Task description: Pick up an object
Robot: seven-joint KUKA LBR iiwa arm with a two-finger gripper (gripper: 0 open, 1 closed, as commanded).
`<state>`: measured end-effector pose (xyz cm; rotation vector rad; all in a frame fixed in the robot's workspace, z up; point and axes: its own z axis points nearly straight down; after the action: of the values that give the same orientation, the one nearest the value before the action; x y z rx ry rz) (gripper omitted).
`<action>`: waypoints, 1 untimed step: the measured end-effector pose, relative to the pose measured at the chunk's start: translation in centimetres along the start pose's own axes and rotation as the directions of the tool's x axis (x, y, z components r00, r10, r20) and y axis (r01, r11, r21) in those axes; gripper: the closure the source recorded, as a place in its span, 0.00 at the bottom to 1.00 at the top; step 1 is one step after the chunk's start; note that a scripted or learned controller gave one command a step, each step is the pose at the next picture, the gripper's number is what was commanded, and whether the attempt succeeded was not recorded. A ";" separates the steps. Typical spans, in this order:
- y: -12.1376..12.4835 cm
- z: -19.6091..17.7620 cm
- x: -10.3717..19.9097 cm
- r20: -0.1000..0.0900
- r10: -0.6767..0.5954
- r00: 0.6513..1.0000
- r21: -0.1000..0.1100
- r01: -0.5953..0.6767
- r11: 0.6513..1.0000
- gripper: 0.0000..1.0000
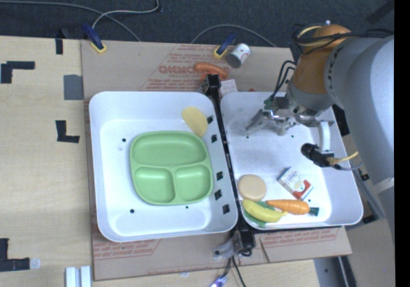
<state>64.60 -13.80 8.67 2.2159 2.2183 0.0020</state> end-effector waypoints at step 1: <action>-2.8 0.0 4.2 -0.003 -0.001 1.000 0.004 0.001 1.000 0.00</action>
<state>61.82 -9.61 8.61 2.2184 2.2224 0.0015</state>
